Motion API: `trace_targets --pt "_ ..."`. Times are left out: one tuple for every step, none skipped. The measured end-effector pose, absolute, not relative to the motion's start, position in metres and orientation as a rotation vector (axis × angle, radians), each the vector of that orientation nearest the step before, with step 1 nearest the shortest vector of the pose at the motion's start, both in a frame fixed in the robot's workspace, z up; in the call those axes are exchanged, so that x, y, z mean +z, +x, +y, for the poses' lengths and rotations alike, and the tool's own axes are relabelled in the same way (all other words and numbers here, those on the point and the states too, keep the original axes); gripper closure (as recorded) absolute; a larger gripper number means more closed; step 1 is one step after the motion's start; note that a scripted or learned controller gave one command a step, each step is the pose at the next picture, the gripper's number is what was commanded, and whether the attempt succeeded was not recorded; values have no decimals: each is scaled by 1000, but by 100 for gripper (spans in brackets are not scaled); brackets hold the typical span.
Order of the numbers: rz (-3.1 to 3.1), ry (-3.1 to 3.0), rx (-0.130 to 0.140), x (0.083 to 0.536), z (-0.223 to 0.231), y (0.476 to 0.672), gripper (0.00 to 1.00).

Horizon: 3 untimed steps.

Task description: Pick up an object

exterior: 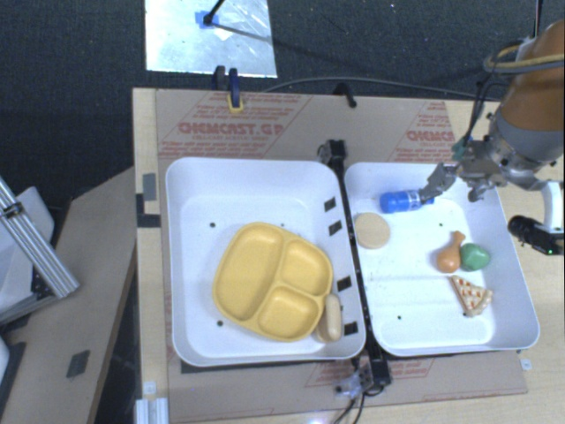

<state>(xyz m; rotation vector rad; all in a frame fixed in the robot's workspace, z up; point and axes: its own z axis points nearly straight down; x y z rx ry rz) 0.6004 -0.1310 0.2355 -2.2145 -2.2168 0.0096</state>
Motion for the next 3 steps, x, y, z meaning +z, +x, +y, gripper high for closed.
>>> trace_targets --pt "-2226 -2219 -1 242 -131 603 0" --pt "-2221 -2218 3 186 -130 593 0" --pt "-2222 -2218 2 142 -123 594 0"
